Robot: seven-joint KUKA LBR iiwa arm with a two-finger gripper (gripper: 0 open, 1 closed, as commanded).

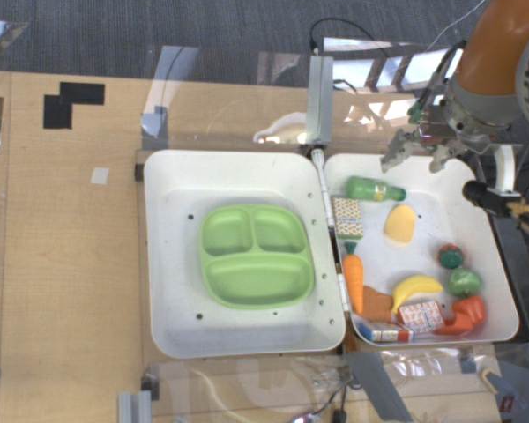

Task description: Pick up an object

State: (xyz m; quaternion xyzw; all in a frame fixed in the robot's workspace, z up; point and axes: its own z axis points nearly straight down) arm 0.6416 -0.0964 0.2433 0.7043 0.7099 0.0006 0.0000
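Camera view has your claw (419, 152) spread open and empty above the right bin (502, 263), so drop straight onto the green bottle (375, 189), squeezing across its narrow body.

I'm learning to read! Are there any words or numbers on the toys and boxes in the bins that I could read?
None can be read here.
Patterned packet by the divider in the right bin: print too small and blurred.
Small red and white box near the banana: markings too blurred.
Flat packet at the bin's front edge: label too small.
Green bottle: no readable label.
Green divided plate in the left bin: plain, no writing.
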